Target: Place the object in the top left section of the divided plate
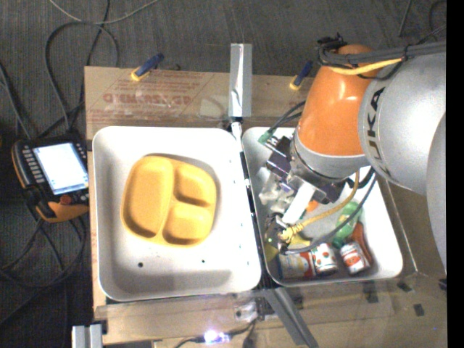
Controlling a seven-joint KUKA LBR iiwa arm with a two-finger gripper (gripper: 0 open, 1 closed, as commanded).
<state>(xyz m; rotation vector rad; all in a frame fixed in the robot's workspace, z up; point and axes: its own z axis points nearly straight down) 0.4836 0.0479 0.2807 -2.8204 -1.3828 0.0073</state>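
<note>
Not yet placed. Presumably one of the small items (326, 258) heaped just beside and below the fingers (297, 207) in the right bin (391, 263): red-labelled cans, something green, hard to tell apart. Cannot tell whether clenched or released, or grasping anything. Well left, yellow plate (171, 199) with top left section bare. Grasp, carry and drop all remaining.

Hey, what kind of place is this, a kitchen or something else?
Probably a robotics lab, not a kitchen: a KUKA arm reaches over two white bins on a clamped board, a teach pendant sits beside it, and cables trail across the grey carpet. A yellow divided plate lies in the left bin.
</note>
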